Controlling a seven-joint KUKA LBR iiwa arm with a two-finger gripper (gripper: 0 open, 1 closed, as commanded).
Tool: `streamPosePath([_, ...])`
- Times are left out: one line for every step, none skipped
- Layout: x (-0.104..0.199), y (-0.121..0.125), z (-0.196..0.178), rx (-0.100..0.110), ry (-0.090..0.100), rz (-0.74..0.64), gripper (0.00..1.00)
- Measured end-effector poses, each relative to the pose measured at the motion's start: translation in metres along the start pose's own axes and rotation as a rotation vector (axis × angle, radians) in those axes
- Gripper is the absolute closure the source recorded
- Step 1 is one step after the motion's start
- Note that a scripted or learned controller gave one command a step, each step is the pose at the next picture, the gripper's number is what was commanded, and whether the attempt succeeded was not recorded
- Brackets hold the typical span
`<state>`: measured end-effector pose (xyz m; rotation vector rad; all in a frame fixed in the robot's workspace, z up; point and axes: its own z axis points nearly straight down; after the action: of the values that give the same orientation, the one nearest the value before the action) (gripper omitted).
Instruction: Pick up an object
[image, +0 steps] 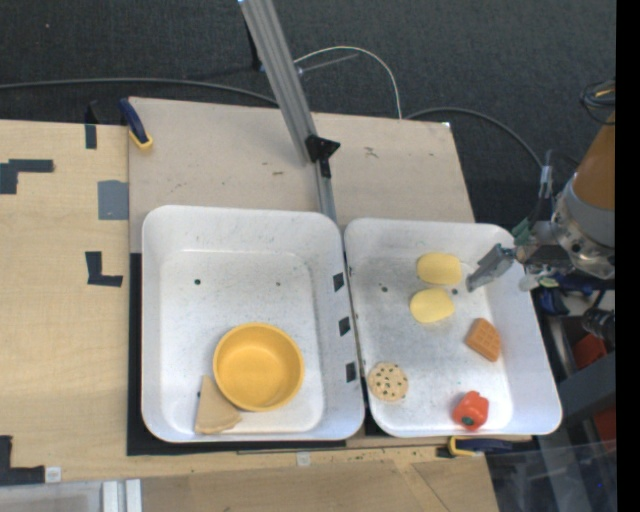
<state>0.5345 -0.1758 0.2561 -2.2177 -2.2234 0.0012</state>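
Yellow oval pieces (438, 268) and (432, 306), two of them, in right bin (395, 240), upper middle, one just below the other, close together but apart. Orange wafer-like block (483, 339) lower right of them, near the bin's right wall. Round speckled cookie (387, 382) at the lower left of the same bin, near the dividing wall. Red-orange pepper-like toy (471, 409) at the lower right corner, well apart from the cookie.

Tool (489, 268) at the right bin's right rim, just beside the upper yellow oval, slanted toward it; grip state cannot tell, nothing seen between the fingers. Grey arm with orange band (598, 175) coming in from the right, cables and fittings bunched around the wrist.

Left bin (190, 230) holding yellow bowl (258, 365) upright at lower middle, tan triangular piece (215, 412) tucked against and partly under the bowl's lower left edge.

Grey metal pole (285, 80) slanting down from the top to the gap between the bins, black clamp (321, 149) on it. Light wooden table (50, 300) with dark tape marks on the left. Yellow-tipped clip (137, 125) at the board's upper left corner. Cables looping over dark floor behind.
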Motion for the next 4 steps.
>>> streamPosePath([0.000, 0.000, 0.000, 0.000, 0.000, 0.000, 0.00])
streamPosePath([0.001, 0.003, 0.044, 0.004, 0.000, 0.001, 0.00])
streamPosePath([-0.003, 0.007, 0.106, 0.006, 0.001, 0.002, 0.00])
streamPosePath([-0.001, 0.005, 0.164, -0.008, -0.001, -0.001, 0.00])
